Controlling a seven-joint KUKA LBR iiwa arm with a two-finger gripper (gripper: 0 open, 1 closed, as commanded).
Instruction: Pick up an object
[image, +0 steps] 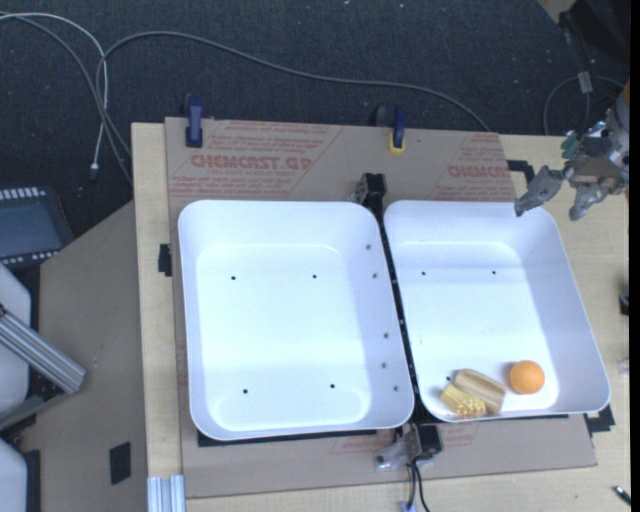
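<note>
An orange ball (527, 377) lies near the front right corner of the right bin (480, 240). Just left of it rests a tan, bread-like piece (479, 383) with a yellow corn-like piece (463, 401) touching its front side. My gripper (556, 199) hangs at the far right edge of the view, above the right bin's back right corner. Its two fingers (529, 194) are spread apart with nothing between them. It is far from all three objects.
The left bin (200, 300) sits beside the right one on a cardboard sheet (300, 150) held by two blue clamps (193, 118). Cables run over the dark floor behind the bench.
</note>
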